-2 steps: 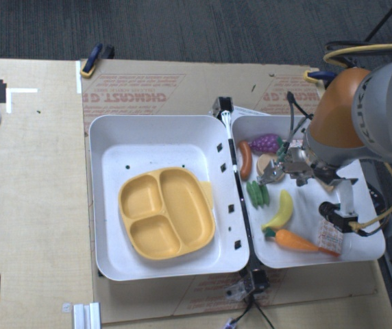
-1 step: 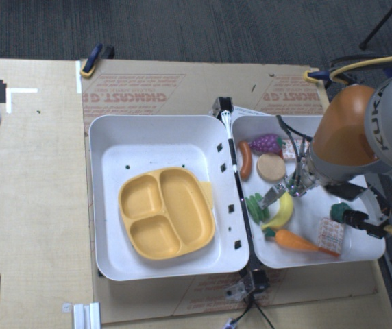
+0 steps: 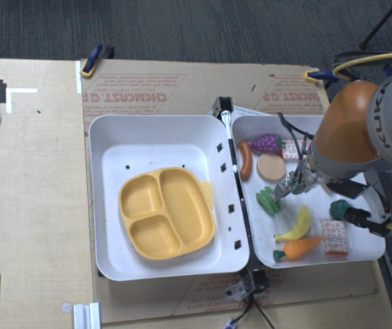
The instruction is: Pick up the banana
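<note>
The yellow banana (image 3: 297, 225) lies in the right bin (image 3: 360, 256), towards its front, curved with one end pointing up. An orange carrot (image 3: 300, 247) lies right against its lower side. My gripper (image 3: 292, 185) hangs over the middle of this bin, a short way behind the banana and apart from it. It is between a round beige disc (image 3: 271, 167) and a green leafy toy (image 3: 268, 201). The grey and orange arm (image 3: 347, 132) covers the bin's back right part.
The right bin also holds a red sausage (image 3: 245, 160), purple grapes (image 3: 266, 143), a small red-and-white box (image 3: 334, 237) and a dark green item (image 3: 340, 208). In the left bin (image 3: 107, 204) lies a yellow divided plate (image 3: 166, 212). Cardboard lines the bench beneath both bins.
</note>
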Robot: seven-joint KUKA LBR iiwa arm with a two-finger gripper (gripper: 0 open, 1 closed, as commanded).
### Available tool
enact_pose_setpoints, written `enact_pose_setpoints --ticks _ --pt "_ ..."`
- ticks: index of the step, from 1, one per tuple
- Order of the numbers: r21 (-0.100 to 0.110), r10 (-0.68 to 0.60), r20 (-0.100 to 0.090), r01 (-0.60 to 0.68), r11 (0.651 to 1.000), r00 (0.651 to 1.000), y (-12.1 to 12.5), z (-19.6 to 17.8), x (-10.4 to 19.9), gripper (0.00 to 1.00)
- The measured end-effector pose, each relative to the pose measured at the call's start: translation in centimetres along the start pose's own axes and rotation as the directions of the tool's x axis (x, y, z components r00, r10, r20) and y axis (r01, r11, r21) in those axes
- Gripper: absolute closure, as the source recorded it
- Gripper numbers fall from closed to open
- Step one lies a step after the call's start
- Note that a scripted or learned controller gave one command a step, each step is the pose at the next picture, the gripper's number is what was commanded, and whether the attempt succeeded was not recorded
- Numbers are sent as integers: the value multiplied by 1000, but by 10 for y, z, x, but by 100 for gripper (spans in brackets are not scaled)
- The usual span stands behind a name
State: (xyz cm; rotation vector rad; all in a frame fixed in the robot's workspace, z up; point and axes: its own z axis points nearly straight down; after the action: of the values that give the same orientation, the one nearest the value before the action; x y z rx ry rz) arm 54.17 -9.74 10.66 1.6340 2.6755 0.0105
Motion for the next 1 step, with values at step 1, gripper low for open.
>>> enact_pose_setpoints --ticks 1 --pt "0 -1 0 1 1000 1000 0 0 0 0"
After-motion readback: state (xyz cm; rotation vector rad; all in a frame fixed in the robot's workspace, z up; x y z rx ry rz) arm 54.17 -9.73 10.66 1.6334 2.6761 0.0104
